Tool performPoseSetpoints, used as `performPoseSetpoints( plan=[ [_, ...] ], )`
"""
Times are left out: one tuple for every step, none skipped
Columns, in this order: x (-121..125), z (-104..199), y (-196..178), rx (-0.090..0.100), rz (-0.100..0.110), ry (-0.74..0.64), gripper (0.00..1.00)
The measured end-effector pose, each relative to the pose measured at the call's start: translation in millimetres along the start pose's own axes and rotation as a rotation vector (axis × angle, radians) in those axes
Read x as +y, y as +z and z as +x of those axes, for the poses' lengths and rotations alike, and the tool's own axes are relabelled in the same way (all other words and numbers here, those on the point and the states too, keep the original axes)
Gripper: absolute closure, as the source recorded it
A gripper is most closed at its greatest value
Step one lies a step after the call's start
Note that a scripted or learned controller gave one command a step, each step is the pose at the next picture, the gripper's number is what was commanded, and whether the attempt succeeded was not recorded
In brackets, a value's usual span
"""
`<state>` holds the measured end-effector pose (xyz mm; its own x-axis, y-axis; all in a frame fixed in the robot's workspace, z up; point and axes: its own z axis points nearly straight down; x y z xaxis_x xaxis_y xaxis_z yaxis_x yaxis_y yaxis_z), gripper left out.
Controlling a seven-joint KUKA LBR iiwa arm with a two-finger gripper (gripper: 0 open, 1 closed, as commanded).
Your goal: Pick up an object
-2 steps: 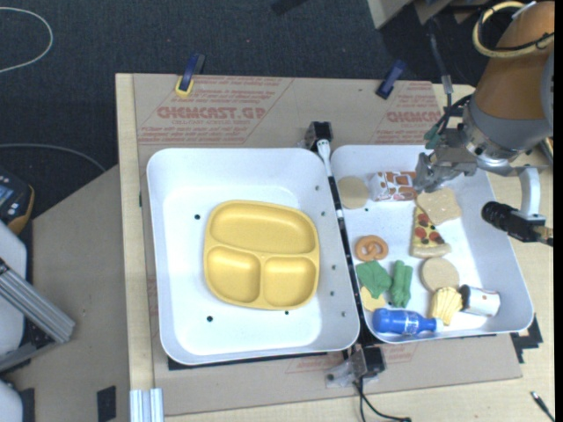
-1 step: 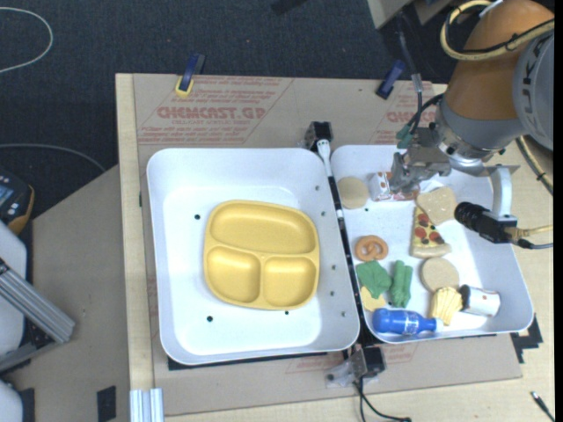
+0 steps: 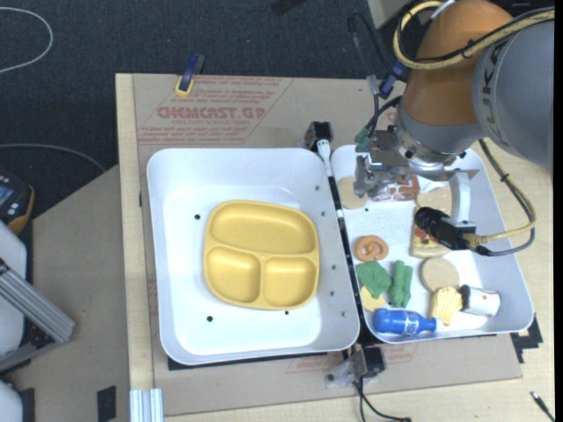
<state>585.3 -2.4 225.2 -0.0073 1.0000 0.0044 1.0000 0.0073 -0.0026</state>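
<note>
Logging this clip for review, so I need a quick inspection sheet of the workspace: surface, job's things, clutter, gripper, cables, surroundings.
Surface: brown bench board bearing two white bins, left bin and right bin.
Job's things: right bin holds a pretzel, green pieces, blue bottle, round cracker, yellow piece and other small items.
Clutter: yellow divided tray in the left bin.
Gripper: gripper over the right bin's far end; finger state hidden.
Cables: yellow cable by the arm; white cable on the floor.
Surroundings: dark carpet, blue-yellow clamp.
</note>
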Motion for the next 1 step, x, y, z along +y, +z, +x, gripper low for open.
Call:
performPoseSetpoints(
  plan=[
    [-3.0, 13.0, -9.8, -0.003, -0.005, 0.004, 1.00]
  ],
)
